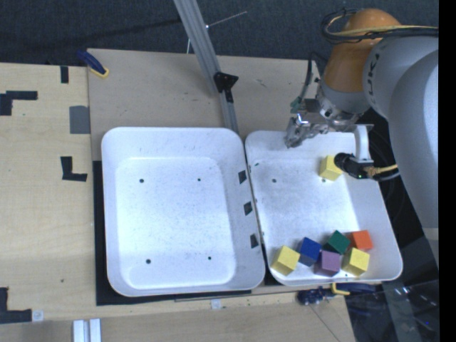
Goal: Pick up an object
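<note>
Inspector: Camera view puts the metal two-finger hand (298, 135) at the right white plastic bin's (306, 212) far edge; its opening I cannot tell.

Assessor: Risk?

Inspector: The lone yellow cube (329, 168) sits just beside it, apart; descending here probably closes on nothing.

2 white bins: left bin (114, 191), right bin (285, 191). 7 blocks total, all in the right bin. 3 yellow: one upper right of frame (329, 168), two lower right (286, 259) (357, 261). 1 blue block (309, 250). 1 purple block (330, 261). 1 green block (338, 241). 1 orange block (362, 239). 1 arm, 1 claw (294, 140).
</note>
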